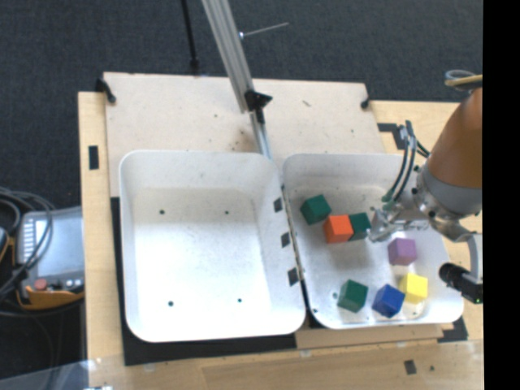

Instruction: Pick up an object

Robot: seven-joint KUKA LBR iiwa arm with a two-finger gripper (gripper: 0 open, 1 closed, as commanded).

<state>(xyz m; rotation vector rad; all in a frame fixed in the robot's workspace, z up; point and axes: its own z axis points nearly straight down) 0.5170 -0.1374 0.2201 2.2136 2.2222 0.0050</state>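
Observation:
The right bin (325,173) holds several small cubes. A green cube (315,209) lies toward its left, with an orange cube (338,228) just below and right of it. Another green cube (360,224) touches the orange one on its right. My gripper (382,224) hangs low in the bin right beside that green cube. A purple cube (401,251) sits just below the gripper. Near the bin's front edge rest a third green cube (353,295), a blue cube (388,300) and a yellow cube (415,287).
The left bin (146,177) sits beside the right one, sharing a raised middle wall (286,226). A slanted metal pole (231,51) stands behind the bins. The arm's grey and orange body (459,157) covers the right bin's far right side.

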